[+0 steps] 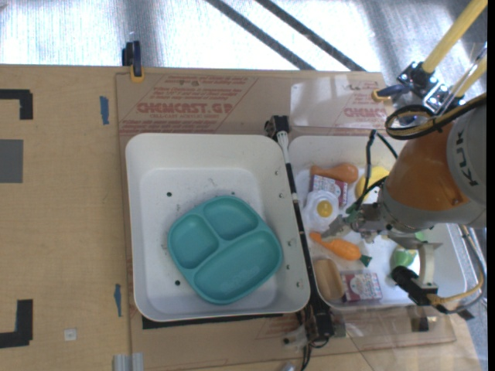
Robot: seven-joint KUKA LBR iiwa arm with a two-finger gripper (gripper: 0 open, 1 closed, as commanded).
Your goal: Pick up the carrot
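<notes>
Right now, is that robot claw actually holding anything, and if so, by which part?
It cannot be told. The gripper hangs just above the carrot in the right bin, but no item is visibly between its fingers.

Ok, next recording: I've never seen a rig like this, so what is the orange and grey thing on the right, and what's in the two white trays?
You are looking down from one fixed camera above a bench. The orange and grey thing is a robot arm reaching in from the right. Its tool hangs over the right bin, just above the carrot; I can't tell whether it grips anything. That bin holds toy food: the carrot, a fried egg, a bread roll and small packets. The left bin holds a teal divided plate.
</notes>
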